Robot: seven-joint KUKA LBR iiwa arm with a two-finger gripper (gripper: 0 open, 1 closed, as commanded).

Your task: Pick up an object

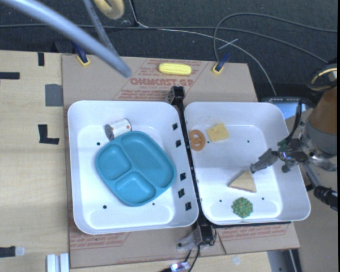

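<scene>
Bins sit side by side on the cardboard-covered bench, and I come in from the right, over the right bin [272,113]. My claw [260,164] hangs low above its floor near the right wall, the dark fingers reaching leftward, and their tip lies just beside the upper right corner of a pale wedge [243,181] shaped like a slice of cheese. Whether the tip touches the wedge I cannot tell. Nothing sits between my fingers that I can see, and whether they stand wide or narrow I cannot tell from this slant.

Below the wedge, near the front wall of the same bin, lies a small green knobbly ball [242,207], like a head of broccoli. Toward the back left of this bin rests a flat yellow square piece [218,132], and just beside it on its left, close to the wall shared by the two bins, an orange-brown ring [196,139] like a small doughnut or pretzel.

The left bin [79,169] holds a blue divided plate [135,168] with three compartments, lying flat and turned at an angle. A small white cup [118,128] lies on its side just behind the plate's back left edge.

Outside the bins, on the cardboard [153,81] behind them, lies a yellow corn-like piece [174,69]. My orange band [327,113] shows at the right edge.
</scene>
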